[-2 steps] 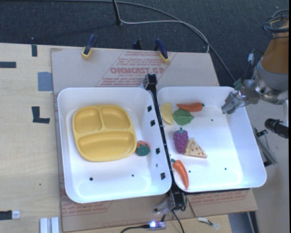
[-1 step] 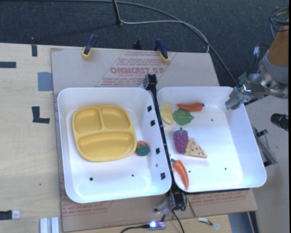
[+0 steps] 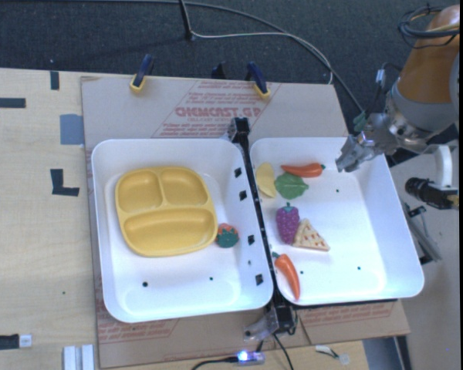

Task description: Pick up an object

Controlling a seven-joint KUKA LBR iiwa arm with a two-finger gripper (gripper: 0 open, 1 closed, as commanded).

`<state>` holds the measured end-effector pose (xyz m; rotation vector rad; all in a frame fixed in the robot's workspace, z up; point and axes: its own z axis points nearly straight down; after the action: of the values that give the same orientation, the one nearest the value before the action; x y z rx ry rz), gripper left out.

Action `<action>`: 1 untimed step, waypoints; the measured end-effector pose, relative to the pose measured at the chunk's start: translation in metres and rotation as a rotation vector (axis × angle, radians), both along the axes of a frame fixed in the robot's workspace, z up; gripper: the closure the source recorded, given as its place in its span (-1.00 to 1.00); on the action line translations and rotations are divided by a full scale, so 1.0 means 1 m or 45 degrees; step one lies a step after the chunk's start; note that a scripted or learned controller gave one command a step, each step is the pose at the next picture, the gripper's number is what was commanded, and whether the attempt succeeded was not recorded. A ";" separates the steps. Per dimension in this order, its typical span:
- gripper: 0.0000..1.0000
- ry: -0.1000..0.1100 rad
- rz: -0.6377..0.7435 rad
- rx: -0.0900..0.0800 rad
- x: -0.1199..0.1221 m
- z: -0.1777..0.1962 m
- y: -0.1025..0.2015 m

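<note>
Nearest the camera, at the front edge of the right bin [image 3: 386, 280], an orange pepper [image 3: 287, 272] lies lengthwise close to the divider between the two bins. Just behind it sit a purple bunch of grapes [image 3: 287, 222] and, touching or nearly touching it on the right, a pizza wedge [image 3: 310, 237]. Farther back come a green leafy piece [image 3: 291, 185], a yellow slice [image 3: 265, 180] against the divider, and a red-orange chili [image 3: 302, 169] lying crosswise at the rear of the cluster. All of these are the candidates for picking, and all rest on the bin floor.

My tool [image 3: 349, 159] hangs over the rear right part of that same bin, to the right of the chili and apart from it. Nothing sits in it, and I cannot tell how it is set from this angle.

Over in the left bin [image 3: 108, 284], a yellow divided tray [image 3: 166, 210] takes up the middle, and a small red and green piece [image 3: 227, 236] sits just beside the tray's right front corner. Both bins stand on a cardboard sheet [image 3: 208, 106] laid on the bench [image 3: 23, 230].
</note>
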<state>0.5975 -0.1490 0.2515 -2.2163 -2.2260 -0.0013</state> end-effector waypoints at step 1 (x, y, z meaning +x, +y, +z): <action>1.00 0.002 0.000 0.000 -0.005 -0.015 0.055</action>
<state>0.5920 -0.0940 0.2363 -2.2152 -2.2250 0.0007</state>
